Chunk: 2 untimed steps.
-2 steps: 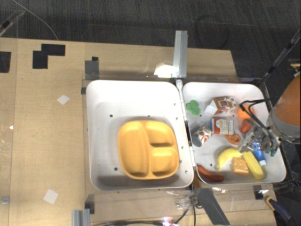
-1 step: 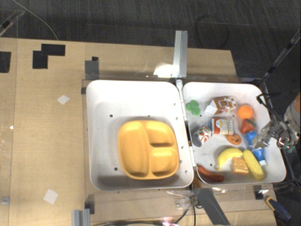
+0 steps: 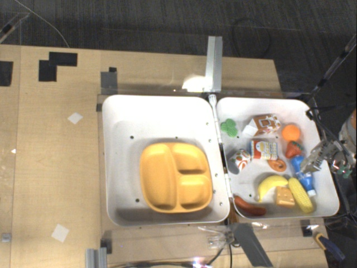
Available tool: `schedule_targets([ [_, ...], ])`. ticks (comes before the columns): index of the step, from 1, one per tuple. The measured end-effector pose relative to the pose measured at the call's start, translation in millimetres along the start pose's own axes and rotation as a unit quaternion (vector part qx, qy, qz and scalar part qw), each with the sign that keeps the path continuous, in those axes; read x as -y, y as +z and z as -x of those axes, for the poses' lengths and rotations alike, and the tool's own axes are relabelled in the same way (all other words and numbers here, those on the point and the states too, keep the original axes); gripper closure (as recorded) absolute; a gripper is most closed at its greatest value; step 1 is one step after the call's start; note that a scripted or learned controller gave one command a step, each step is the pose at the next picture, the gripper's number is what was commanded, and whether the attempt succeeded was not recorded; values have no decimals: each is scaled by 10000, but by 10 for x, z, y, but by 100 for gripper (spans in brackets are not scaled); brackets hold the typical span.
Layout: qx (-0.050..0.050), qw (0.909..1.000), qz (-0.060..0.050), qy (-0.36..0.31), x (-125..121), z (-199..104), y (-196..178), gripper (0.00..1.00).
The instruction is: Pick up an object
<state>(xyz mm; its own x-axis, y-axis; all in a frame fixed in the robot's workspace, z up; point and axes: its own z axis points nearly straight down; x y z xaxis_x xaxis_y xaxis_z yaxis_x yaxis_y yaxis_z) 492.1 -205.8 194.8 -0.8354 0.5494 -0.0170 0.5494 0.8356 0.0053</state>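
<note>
Claw (image 3: 316,159) at the right edge hovers over the blue toy (image 3: 298,163) — can't tell its opening — crowded corn (image 3: 299,194) could block it.

Metallic silver gripper (image 3: 322,156) — thin fingers, grey arm behind.

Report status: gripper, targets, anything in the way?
Gripper at right bin's right edge, over blue object, holding nothing visible. Banana, corn, orange crowded close. Left bin holds yellow tray.
</note>
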Motion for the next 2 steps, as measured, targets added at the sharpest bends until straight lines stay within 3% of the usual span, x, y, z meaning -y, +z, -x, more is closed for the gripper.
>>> schedule_targets([
  [2,79,10000,28,-37,-35,47,-239,100],
])
